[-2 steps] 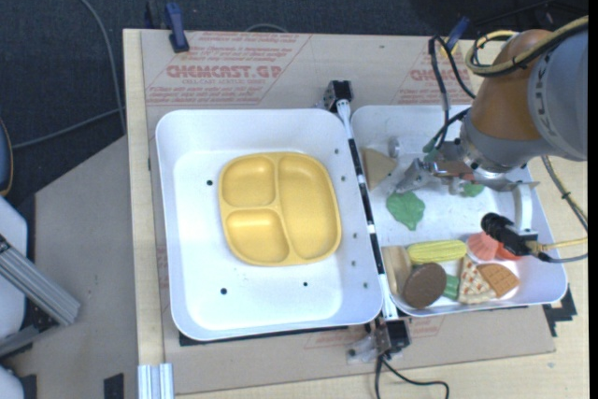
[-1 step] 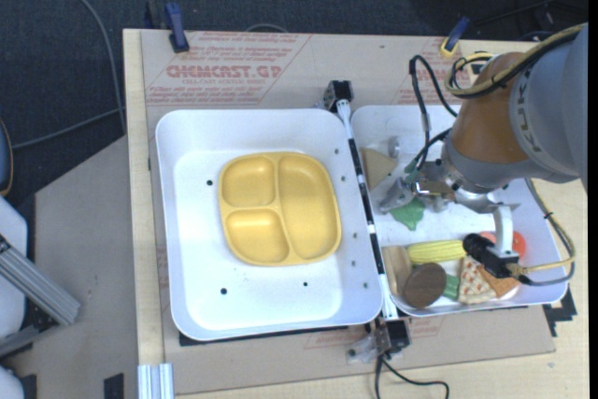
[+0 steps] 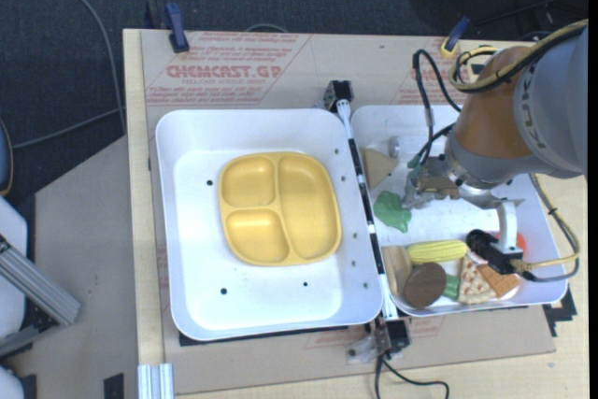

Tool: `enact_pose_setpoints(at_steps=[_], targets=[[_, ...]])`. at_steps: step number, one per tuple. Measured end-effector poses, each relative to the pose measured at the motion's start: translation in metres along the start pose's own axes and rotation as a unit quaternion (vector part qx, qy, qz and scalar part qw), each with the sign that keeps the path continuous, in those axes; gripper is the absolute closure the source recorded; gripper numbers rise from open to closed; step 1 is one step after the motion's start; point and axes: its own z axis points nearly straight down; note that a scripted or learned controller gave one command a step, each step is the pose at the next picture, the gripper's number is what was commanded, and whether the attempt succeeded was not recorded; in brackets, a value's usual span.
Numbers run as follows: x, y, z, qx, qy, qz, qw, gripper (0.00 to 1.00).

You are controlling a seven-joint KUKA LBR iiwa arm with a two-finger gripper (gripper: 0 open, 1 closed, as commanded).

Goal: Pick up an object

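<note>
We see the gripper (image 3: 418,192) low in the right bin (image 3: 392,124), just beside a green leafy piece (image 3: 393,212) lying near that bin's left wall; we cannot tell how its jaws stand or whether it grips anything. Toward the bin's near edge lie a yellow corn cob (image 3: 436,250), a brown round piece (image 3: 424,285) and a pizza slice (image 3: 480,281), close together. The left bin (image 3: 187,201) holds a yellow divided plate (image 3: 278,206). Both bins rest on the counter (image 3: 224,70).
</note>
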Motion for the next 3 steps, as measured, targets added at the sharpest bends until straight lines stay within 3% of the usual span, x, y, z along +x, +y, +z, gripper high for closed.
enact_pose_setpoints(at_steps=[1, 2, 3], targets=[[0.000, 0.000, 0.000, 0.000, 0.000, 0.000, 1.0000, 0.00], [-0.084, 0.021, -0.042, 0.001, -0.001, 0.000, 1.0000, 0.00], [-0.130, 0.038, -0.049, 0.000, -0.001, 0.000, 1.0000, 0.00]])
